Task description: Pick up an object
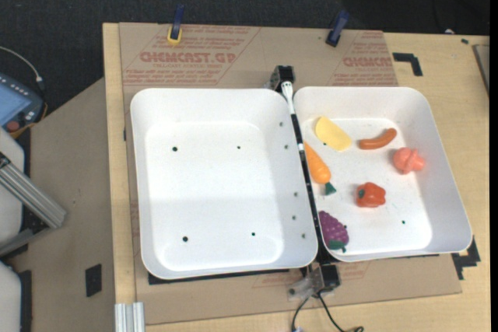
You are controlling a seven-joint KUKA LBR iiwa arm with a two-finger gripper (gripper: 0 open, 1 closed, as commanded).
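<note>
The right bin (436,167) holds several toy foods. A yellow wedge (333,134) lies near its back left. Close to the left wall lies an orange carrot (317,166). A brown-orange sausage (377,140) rests towards the back, and a pink lumpy piece (408,160) sits to the right. A red pepper (371,195) is in the middle, and purple grapes (334,229) lie at the front left corner.
The left bin (156,190) stands beside the right one on a cardboard-covered bench (233,50). Two clamps (177,26) (338,27) grip the cardboard's back edge. A blue device (14,101) and a metal rail (27,190) are at far left.
</note>
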